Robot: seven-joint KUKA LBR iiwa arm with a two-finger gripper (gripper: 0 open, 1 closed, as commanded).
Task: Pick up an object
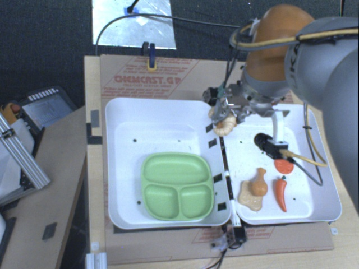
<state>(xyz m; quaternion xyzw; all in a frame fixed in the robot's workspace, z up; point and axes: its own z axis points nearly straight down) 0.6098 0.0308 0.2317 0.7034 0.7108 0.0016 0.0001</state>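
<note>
Croissant (225,125) beneath gripper (227,112), finger state unclear; one carrot (281,194), one drumstick (253,190).

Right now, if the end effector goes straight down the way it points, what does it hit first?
Probably the pale peanut-shaped toy directly beneath the end effector, at the right bin's upper-left corner. Depth is unclear.

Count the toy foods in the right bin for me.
4: a croissant under the gripper, a tomato slice, a chili pepper, a chicken drumstick. The arm may hide more.
</note>
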